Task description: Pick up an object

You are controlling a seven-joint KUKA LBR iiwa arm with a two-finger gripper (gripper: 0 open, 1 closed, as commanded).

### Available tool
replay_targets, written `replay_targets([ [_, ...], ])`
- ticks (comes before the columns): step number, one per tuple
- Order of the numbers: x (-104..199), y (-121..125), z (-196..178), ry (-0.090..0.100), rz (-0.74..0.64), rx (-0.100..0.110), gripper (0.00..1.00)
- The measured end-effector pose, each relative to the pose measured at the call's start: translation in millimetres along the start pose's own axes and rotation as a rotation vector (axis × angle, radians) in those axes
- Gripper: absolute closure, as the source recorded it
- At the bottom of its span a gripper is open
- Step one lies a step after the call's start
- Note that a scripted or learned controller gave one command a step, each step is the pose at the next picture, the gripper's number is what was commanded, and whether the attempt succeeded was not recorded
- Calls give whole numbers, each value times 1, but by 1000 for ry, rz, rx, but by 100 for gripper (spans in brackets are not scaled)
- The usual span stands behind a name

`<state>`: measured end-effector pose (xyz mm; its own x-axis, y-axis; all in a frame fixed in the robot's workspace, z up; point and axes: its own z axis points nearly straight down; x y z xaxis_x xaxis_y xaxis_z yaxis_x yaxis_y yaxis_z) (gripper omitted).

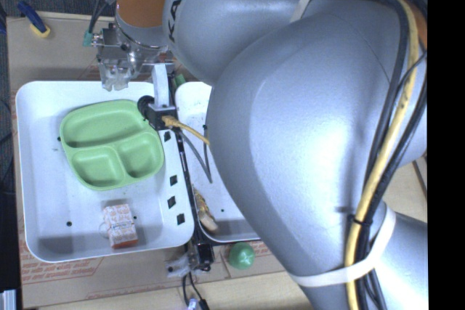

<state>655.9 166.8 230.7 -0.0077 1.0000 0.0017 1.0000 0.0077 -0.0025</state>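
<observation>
Gripper (pixel 116 76) over left bin's (pixel 33 156) far edge; green tray (pixel 109 145) just below-right, carton (pixel 120 223) farther; finger state unclear.

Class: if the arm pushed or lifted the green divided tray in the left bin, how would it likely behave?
The green tray looks like moulded plastic, so probably stiff and light. Lying flat in the left bin, it would likely slide, not roll. Its low rim probably offers little grip.

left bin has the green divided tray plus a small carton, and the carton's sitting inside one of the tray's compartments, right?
Not quite. The camera view shows the small carton lying on the left bin's white floor, apart from the green divided tray, on the side nearer the camera. It is not in a compartment. The rest holds: both are in the left bin.
</observation>
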Motion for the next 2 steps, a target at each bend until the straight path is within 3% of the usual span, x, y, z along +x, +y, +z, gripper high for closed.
replay_targets([
  [1, 52, 0, -7, 0, 0, 0, 100],
  [2, 53, 0, -18, -2, -7, 1, 100],
])
